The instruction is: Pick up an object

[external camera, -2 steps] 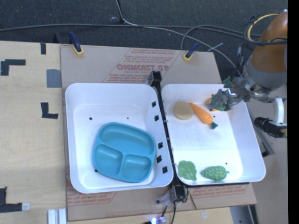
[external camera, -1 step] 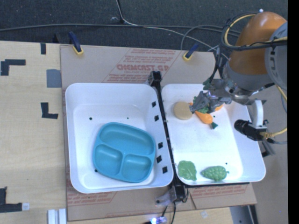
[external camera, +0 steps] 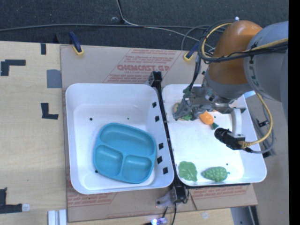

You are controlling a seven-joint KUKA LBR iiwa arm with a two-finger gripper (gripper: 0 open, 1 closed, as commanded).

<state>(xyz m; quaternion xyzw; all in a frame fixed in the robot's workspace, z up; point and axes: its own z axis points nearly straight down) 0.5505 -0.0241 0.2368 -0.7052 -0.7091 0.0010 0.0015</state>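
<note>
- The gripper point(external camera: 183, 110) is low in the right bin point(external camera: 206, 146); I cannot tell its grip.
- One orange toy point(external camera: 206, 118) lies just beside it.
- Two green toys point(external camera: 187, 170) point(external camera: 215, 174) sit near the front wall.
- One blue tray point(external camera: 124, 152) lies in the left bin point(external camera: 84, 102).
- Both bins rest on cardboard point(external camera: 136, 64) over a wooden bench point(external camera: 28, 135).

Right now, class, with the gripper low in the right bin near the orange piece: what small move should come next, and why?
Probably a short shift toward the orange piece. The gripper sits low at the right bin's far left corner, over something green, and the orange piece lies just beside it, apart from the two green items nearer the camera.
</note>
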